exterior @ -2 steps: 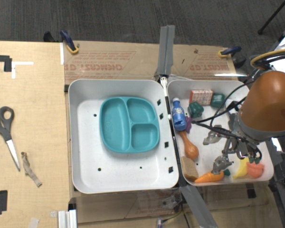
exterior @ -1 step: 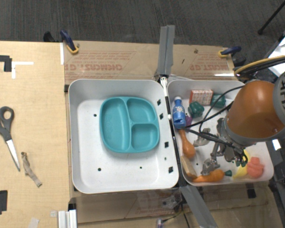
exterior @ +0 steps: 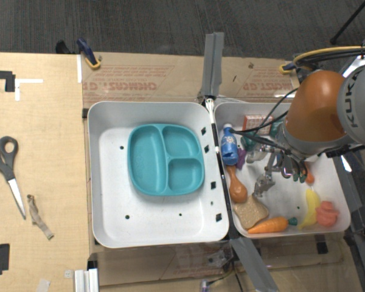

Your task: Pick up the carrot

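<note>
The carrot (exterior: 269, 225) is orange and lies flat near the front edge of the right bin (exterior: 337, 172), just right of a slice of bread (exterior: 250, 213). My gripper (exterior: 264, 184) hangs over the middle of that bin, behind the carrot and a little to its left, apart from it. Nothing shows between its fingers. The arm's orange band (exterior: 313, 105) covers the bin's back right part.
In the right bin lie a blue bottle (exterior: 229, 145), a brown drumstick-shaped toy (exterior: 236, 186), a yellow banana (exterior: 309, 204) and a pink toy (exterior: 327, 214). The left bin (exterior: 109, 181) holds a teal divided plate (exterior: 166, 159). Scissors (exterior: 7, 166) rest on the bench at the left.
</note>
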Controlling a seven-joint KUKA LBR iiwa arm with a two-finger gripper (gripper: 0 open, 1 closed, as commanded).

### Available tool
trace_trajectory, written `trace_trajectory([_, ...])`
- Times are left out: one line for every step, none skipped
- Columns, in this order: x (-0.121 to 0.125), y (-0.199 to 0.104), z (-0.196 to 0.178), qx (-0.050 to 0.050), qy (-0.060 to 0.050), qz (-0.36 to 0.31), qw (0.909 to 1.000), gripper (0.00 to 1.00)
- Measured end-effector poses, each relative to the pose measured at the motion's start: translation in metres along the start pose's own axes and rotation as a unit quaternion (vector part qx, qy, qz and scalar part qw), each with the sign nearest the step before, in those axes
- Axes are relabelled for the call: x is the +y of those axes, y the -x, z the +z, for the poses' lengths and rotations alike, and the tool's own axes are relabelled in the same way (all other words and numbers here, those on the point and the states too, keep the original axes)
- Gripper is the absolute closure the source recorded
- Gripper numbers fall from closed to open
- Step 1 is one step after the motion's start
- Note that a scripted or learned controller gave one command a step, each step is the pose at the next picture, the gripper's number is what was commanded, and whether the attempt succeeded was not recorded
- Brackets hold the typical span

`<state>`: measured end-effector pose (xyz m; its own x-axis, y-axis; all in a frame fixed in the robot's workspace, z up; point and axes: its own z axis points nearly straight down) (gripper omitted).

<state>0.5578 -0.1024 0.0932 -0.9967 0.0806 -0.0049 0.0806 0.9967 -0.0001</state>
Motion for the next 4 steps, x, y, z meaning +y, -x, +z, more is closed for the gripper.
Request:
trace_trajectory([-0.096, -0.006, 0.0, 0.0, -0.001, 0.12, 0.9928, 0.0])
trace_trajectory([-0.032, 0.024, 0.001, 0.001, -0.001, 0.387, 0.9221, 0.0])
trace_trajectory([-0.092, 0.031, -0.001, 0.011, 0.011, 0.466, 0.8847, 0.0])
trace_trajectory([-0.085, -0.005, -0.033, 0.004, 0.0, 0.578, 0.8158, 0.0])
